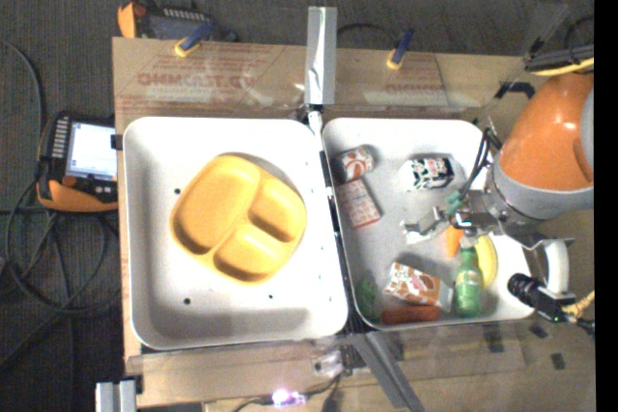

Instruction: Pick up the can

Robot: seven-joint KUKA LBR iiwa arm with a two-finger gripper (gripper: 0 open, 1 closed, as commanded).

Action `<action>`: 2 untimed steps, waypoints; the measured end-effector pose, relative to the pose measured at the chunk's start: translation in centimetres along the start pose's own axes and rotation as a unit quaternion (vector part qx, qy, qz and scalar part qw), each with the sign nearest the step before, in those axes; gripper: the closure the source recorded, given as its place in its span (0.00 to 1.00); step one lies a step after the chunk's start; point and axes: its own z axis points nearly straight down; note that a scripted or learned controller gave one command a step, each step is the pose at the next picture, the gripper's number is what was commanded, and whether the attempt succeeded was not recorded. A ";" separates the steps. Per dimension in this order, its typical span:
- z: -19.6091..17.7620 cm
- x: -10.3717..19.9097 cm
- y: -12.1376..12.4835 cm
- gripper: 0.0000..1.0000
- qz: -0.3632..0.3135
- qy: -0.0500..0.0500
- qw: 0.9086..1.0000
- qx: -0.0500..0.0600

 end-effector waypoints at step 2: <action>9.6 2.5 0.3 1.00 0.107 -0.001 0.994 -0.006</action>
